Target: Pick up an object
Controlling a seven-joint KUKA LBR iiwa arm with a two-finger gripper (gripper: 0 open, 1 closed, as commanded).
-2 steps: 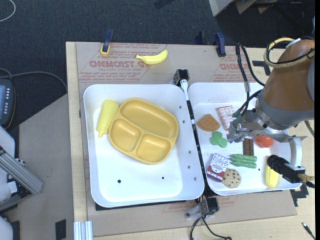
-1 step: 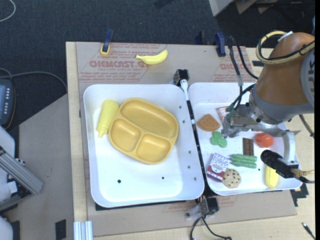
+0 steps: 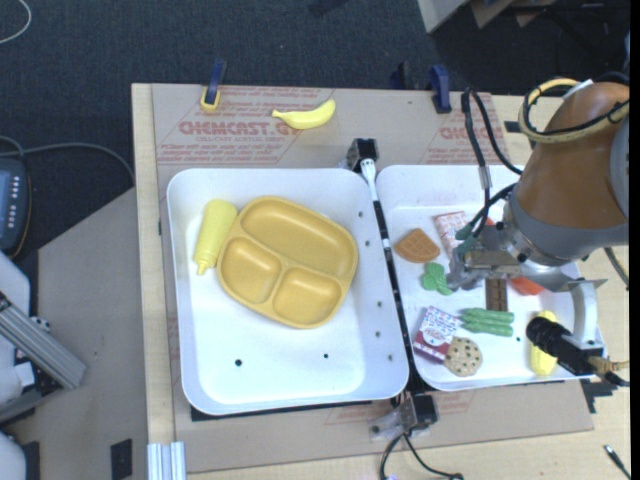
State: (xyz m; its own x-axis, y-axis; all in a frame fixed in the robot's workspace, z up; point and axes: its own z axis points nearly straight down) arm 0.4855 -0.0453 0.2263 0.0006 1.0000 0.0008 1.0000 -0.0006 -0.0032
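My gripper (image 3: 466, 266) hangs low over the middle of the right bin (image 3: 400, 186), reaching in from the right. Just to its left lies a small green piece (image 3: 434, 279). A brown bar (image 3: 495, 294) lies just right of and below it, next to a red-orange piece (image 3: 526, 288). An orange-brown wedge (image 3: 415, 245) and a red and white packet (image 3: 449, 224) lie further up. Green beans (image 3: 487, 319), a cookie (image 3: 463, 355) and a red and white wrapper (image 3: 436, 329) lie near the front. Nothing shows held in the gripper.
The left bin (image 3: 190, 348) holds a yellow divided plate (image 3: 288, 260) and a yellow squeeze bottle (image 3: 212, 233) beside it. A toy banana (image 3: 306, 116) lies on the cardboard behind the bins. A yellow piece (image 3: 541, 361) sits at the right bin's front right corner.
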